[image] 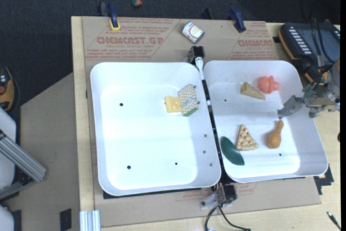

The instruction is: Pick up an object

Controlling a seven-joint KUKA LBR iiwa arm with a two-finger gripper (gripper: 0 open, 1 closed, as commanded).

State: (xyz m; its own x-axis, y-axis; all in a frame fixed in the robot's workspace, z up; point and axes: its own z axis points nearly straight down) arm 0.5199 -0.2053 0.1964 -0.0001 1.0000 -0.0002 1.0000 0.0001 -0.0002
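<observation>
the hand [289, 107] hovers over the right bin [308, 165], near the chicken drumstick [275, 136].

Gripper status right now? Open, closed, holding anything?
Gripper: at the right edge of the right bin, above the drumstick toy; nothing seen between its fingers, open or shut cannot be told.

From my remote seat, what I see of the arm is its wrist end, a cluttered grey-metal assembly with dark cables looping over it. My gripper [292, 105] is dull grey, ending in a slim, angular finger [286, 108] with a flat, blade-like tip. Behind it sits a blocky mount in mixed grey and black, with small greenish and pale details too blurred to name.
</observation>
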